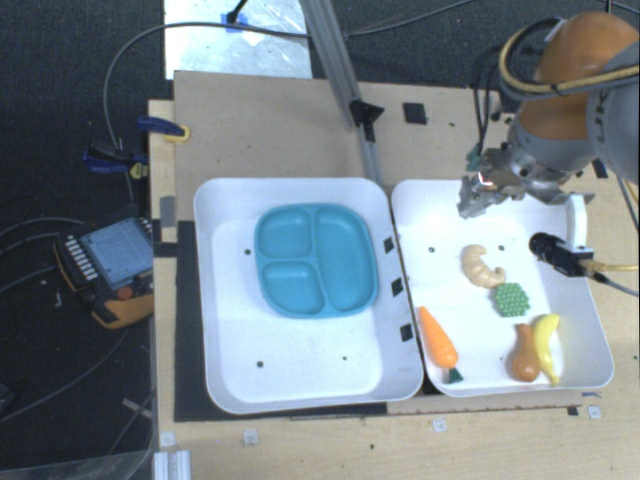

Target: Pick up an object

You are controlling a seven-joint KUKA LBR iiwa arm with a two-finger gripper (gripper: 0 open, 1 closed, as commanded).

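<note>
lying nearest camera edge of right bin, well below gripper: orange carrot with green tip, brown pear-shaped piece touching yellow banana. farther up, closer to gripper: green bumpy round piece, then pale tan curved croissant-like piece just below gripper. gripper hangs over far part of right bin, nothing seen between its tips; open or closed cannot tell. left of gripper, left bin bears blue three-compartment plate.
</note>
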